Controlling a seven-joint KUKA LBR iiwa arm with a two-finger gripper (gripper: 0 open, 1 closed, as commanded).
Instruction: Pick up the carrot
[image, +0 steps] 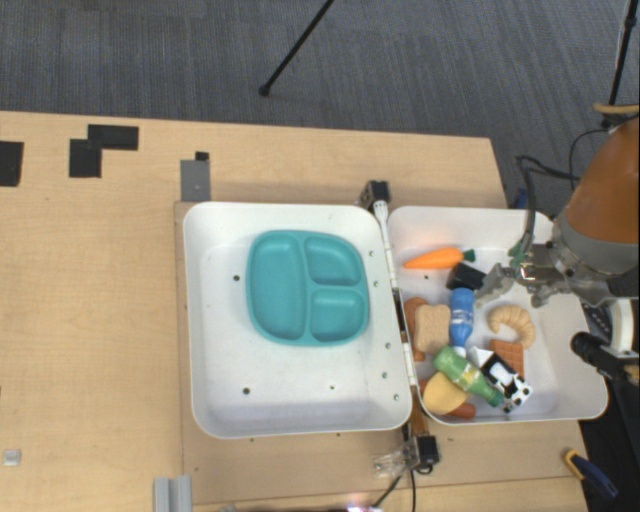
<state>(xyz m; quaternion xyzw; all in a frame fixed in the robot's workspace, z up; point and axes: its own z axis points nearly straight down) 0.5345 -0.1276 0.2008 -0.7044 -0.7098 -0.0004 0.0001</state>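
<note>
the claw (492, 278) hangs just right of the small orange plastic carrot (432, 259); whether it is parted i cannot tell. a low approach could shove the carrot away.

Two bins side by side on the bench; items grouped in the right bin.

The divided plate (305, 287) lies in the left bin (215, 400). In the right bin (420, 225), the carrot (432, 260) lies at the rear, the gripper (478, 276) just beside its right end, the bottle (461, 316) before it, the croissant (513, 322) right of the bottle.
</note>
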